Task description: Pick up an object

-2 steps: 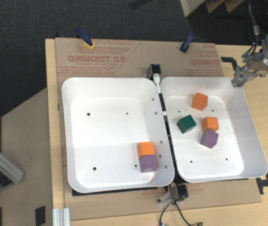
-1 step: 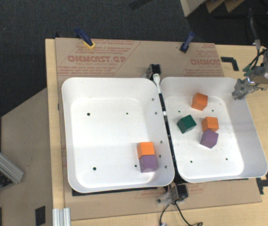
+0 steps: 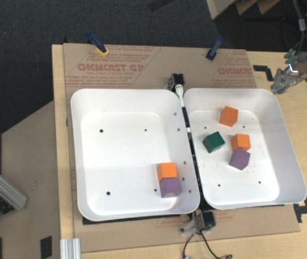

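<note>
The right bin (image 3: 282,123) holds an orange block (image 3: 229,116) near its back, a green block (image 3: 213,142), a second orange block (image 3: 240,142) and a purple block (image 3: 239,159) close together in the middle. In the left bin (image 3: 88,117), an orange block (image 3: 167,170) touches a purple block (image 3: 170,187) at the front right corner. My gripper (image 3: 280,85) hangs at the far right, above the bench just beyond the right bin's back right corner, well away from every block. Nothing shows in it.
The bins rest side by side on a cardboard sheet (image 3: 121,61) held by blue clamps (image 3: 97,43) at the back. A black divider (image 3: 188,128) runs between the bins. Metal framing (image 3: 2,190) stands at the left.
</note>
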Motion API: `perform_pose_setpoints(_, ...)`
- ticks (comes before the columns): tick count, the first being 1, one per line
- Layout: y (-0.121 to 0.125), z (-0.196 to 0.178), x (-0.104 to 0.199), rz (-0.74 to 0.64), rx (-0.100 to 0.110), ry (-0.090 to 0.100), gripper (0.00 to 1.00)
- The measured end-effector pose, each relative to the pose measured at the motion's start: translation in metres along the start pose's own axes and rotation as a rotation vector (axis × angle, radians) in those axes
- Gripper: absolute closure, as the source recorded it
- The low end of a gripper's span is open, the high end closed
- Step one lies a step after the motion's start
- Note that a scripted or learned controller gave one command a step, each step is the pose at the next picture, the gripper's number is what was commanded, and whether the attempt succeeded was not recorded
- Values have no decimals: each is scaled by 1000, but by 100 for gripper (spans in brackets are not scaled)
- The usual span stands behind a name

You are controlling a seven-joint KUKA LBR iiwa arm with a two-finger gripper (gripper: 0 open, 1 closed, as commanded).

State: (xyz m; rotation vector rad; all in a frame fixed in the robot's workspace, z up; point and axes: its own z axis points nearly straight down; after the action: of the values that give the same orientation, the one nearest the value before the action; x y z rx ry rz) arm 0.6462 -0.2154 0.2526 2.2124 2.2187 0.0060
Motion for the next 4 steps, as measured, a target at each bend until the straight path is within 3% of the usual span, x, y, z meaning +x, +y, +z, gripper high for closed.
perform_pose_setpoints(1,-26,22,-9,4,12,3,100)
perform_pose_setpoints(2,14,37,3,0,5,1,100)
perform_pose_setpoints(3,-9,37,-9,4,10,3,100)
perform_pose_setpoints(4,22,42,8,0,4,2,100)
